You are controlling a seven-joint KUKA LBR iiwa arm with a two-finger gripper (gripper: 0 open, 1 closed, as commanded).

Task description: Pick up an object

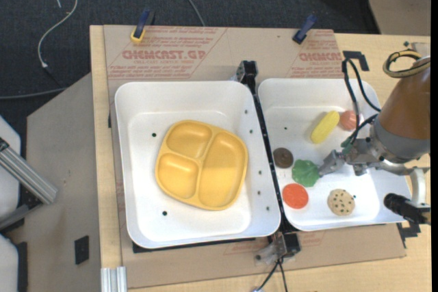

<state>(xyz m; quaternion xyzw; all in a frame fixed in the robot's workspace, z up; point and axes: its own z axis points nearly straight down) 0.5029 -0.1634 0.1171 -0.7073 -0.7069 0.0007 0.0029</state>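
The right bin (301,96) holds several small items. A yellow banana-shaped piece (325,126) lies near the back, with a pink-orange piece (348,120) beside it. A brown disc (282,158) sits at the left. A green leafy piece (305,172) lies in the middle, a red-orange disc (295,196) in front of it, and a speckled cookie (340,201) to the right. My gripper (333,162) reaches in low from the right, its tip just to the right of the green piece. I cannot see whether it touches the piece.
The left bin (137,113) holds a yellow divided plate (202,164). A black clamp (247,70) sits where the bins meet at the back. Blue clips (142,25) pin the cardboard sheet. The arm's orange band (410,106) and cables overhang the right bin's right side.
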